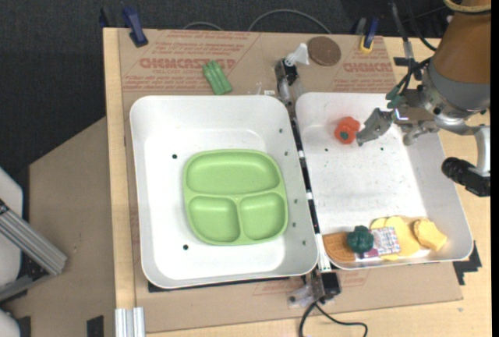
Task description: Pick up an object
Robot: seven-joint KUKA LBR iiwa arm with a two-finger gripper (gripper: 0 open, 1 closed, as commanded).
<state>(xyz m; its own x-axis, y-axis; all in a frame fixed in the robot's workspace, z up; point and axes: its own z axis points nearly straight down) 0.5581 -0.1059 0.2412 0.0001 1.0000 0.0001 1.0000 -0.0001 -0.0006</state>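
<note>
A fixed camera looks down at a slant on a brown cardboard-covered bench (195,54) that carries two shallow white bins side by side. The left bin (156,140) holds a light green divided plate (234,196) with one long compartment at the back and two smaller ones in front; it lies flat near the middle of the bin. The right bin (374,187) holds a small red-orange object (346,129) near its back left area, lying alone on the white floor. Along the front edge of the right bin a cluster of items lies close together: a dark green object (359,239), a small patterned packet (386,240) just beside it, a yellow piece (429,233) to the right, and a tan flat piece (337,247) partly under them. The grey arm with its orange band (464,35) reaches in from the right, and the gripper (387,125) hangs over the back part of the right bin, just beside the red-orange object and to its right. Its two dark fingers (369,129) are spread apart with nothing between them. Behind the bins, on the cardboard, lie a green ridged object (217,78) and a brown disc (323,51), with blue clamps (134,25) at the bench's rear edge.
</note>
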